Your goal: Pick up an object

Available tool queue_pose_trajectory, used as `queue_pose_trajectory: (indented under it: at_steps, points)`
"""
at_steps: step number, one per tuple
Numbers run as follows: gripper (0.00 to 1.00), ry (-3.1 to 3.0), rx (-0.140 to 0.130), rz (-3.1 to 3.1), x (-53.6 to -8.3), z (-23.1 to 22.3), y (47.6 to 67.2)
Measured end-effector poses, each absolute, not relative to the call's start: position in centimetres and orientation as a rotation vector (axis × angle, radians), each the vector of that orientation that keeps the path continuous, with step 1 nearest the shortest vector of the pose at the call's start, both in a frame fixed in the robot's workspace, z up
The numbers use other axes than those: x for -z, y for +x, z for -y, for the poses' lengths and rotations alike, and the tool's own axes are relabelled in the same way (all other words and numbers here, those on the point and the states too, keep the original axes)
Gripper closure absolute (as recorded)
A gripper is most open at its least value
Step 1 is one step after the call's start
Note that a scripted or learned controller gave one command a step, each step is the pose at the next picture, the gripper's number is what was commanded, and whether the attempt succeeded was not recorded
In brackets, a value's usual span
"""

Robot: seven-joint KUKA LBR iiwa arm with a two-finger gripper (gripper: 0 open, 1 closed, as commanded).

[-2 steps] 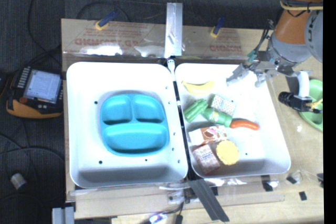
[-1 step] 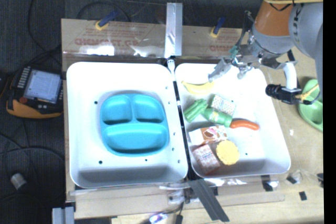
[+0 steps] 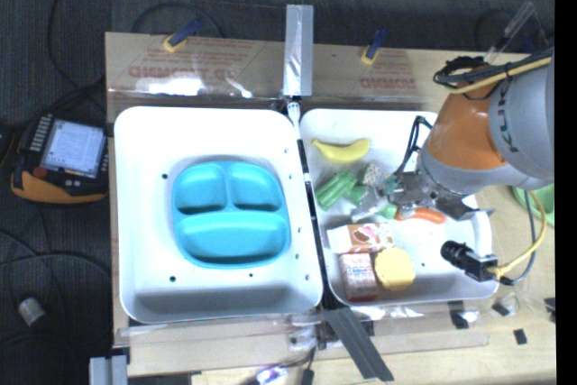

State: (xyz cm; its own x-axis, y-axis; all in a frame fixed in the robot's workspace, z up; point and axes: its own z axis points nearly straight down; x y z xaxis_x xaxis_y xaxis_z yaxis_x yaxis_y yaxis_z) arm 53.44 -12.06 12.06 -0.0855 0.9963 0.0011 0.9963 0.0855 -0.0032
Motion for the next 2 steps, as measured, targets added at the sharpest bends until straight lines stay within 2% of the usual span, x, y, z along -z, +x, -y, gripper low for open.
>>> queue_pose_trajectory:
  at_steps: [1, 2]
  points:
    - [0.00, -2.395, 0.007, 2.042, -9.0, 10.6, 57.0]
    - [1.00, -2.395, 0.014, 2.043, -10.0, 10.6, 57.2]
